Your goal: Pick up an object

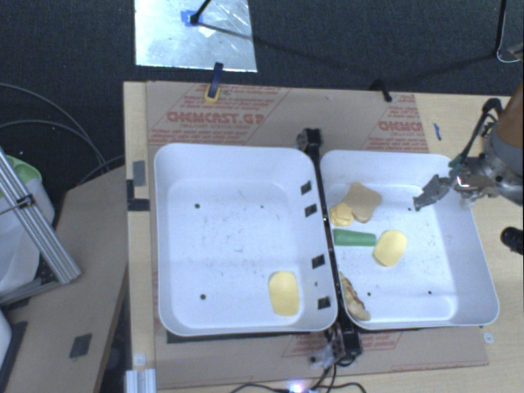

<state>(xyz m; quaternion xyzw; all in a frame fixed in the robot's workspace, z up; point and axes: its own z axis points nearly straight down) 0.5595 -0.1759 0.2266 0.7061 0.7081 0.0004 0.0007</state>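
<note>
At the right of the frame the pincer [427, 195] hovered over the right bin [467, 260]; whether it was wide or narrow could not be told. A yellow object [390, 247] lay lower left of it, beside a green piece [354, 237].

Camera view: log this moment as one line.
gripper over right bin | nothing held | green object in right bin | yellow object in left bin

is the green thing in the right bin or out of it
In. The green thing lies flat on the floor of the right bin, near its left wall, between two yellow pieces.
</note>
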